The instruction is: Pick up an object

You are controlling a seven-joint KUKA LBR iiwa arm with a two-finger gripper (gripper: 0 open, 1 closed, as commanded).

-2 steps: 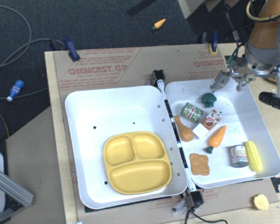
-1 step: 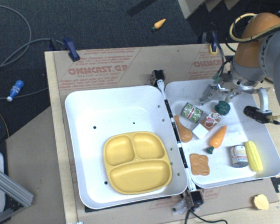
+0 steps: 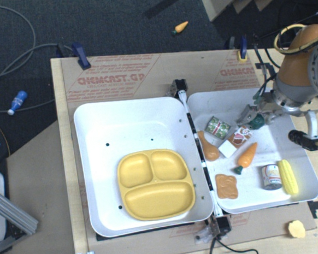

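From the right, the arm (image 3: 297, 69) reaches down into the right bin (image 3: 311, 185); its gripper (image 3: 252, 116) sits low by a teal object (image 3: 256, 121), grip state unclear. Nearby lie a carrot (image 3: 248, 155), corn (image 3: 288, 177) and a can (image 3: 271, 177). The left bin (image 3: 95, 156) holds a yellow tray (image 3: 154, 183).

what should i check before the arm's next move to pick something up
1. Hand over the right bin: ok, near its far side.
2. Hand holding something: cannot tell; its tips are too small to make out.
3. Targets in reach: ok; green can, carrot and corn lie in the right bin.
4. Crowding near hand: not ok; a small packet and the green can lie close together.
5. Left bin: ok, holds a yellow tray, away from the hand.
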